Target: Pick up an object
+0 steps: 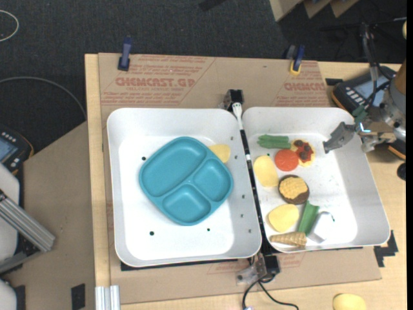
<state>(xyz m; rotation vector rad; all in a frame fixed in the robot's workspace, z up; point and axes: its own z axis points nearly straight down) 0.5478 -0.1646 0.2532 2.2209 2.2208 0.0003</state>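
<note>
— Fingers first: how do they stand?

— Apart, as far as this slanted view lets me judge, with nothing between them. The gripper (352, 139) hangs over the right-hand rim of the right bin (361, 192), one grey finger (335, 136) pointing down and left towards the toy food.

— Where is the stuff it could pick up?

— Nearly all of it lies in the right bin, in the left half, apart from the gripper. At the back lies a green pea pod (274, 141). Just in front of it sits a red tomato (287, 159), touching a red and yellow piece (303, 151), which is the item nearest the finger. A pale yellow lump (264, 171) lies by the wall between the bins. A round brown and yellow piece (293, 188) sits mid-bin. Nearer the front are a yellow slice (282, 217), a green stick (308, 217) leaning beside it, and a tan cone (288, 239) on the front rim.

— And the left bin?

— The left bin (129, 173) holds a blue divided plate (186, 179), flat, with a small yellow piece (219, 152) tucked against its far right edge.

— Anything around the bins?

— Both rest on a cardboard sheet (161, 79) clipped at the back by two clamps (124, 53).
</note>
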